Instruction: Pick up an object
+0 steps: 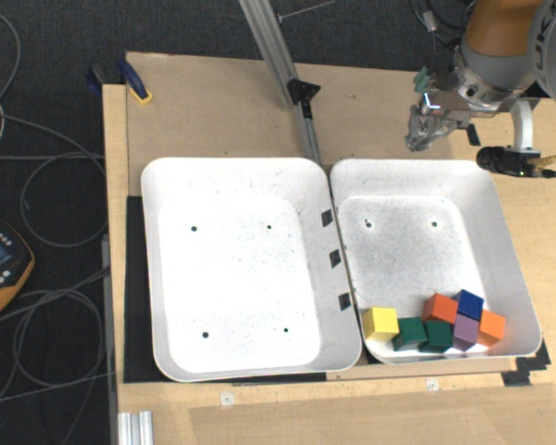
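Note:
Several small blocks huddle in the near right corner of the right bin [403, 248]: a yellow block [382, 322], two green blocks [410, 332], an orange block [439, 307], a blue block [470, 302], a purple block [465, 330] and another orange block [491, 325]. My gripper [423, 133] hangs over the bench just behind the right bin's far rim, well away from the blocks. I see nothing in it.
The left bin [232, 267] lies beside the right one, with black clips [334, 258] along the seam. A slanted metal pole [273, 54] rises behind the bins. Cables and a handheld device [0, 267] lie on the floor at left.

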Controlling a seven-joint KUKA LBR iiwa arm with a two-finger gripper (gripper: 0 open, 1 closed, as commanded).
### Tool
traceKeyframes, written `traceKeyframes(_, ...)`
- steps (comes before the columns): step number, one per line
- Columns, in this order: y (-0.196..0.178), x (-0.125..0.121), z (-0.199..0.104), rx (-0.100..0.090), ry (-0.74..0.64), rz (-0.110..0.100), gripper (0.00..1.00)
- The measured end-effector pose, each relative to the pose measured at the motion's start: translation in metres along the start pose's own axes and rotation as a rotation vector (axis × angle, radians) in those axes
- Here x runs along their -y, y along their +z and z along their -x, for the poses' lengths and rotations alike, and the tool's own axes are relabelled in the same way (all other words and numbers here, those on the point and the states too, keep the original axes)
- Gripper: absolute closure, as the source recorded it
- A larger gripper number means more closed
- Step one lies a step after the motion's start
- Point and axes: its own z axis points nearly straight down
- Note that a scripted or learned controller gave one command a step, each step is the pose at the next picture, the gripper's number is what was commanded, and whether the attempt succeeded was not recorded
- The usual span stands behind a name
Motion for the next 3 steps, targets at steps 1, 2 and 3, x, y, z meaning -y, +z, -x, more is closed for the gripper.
traceKeyframes(1,0.01,0.005,-0.057,-0.004,-0.005,-0.008,1.0)
traceKeyframes(2,0.001,0.021,-0.11,-0.004,-0.005,-0.008,1.0)
traceKeyframes(3,0.011,0.037,-0.173,-0.004,-0.006,-0.009,1.0)
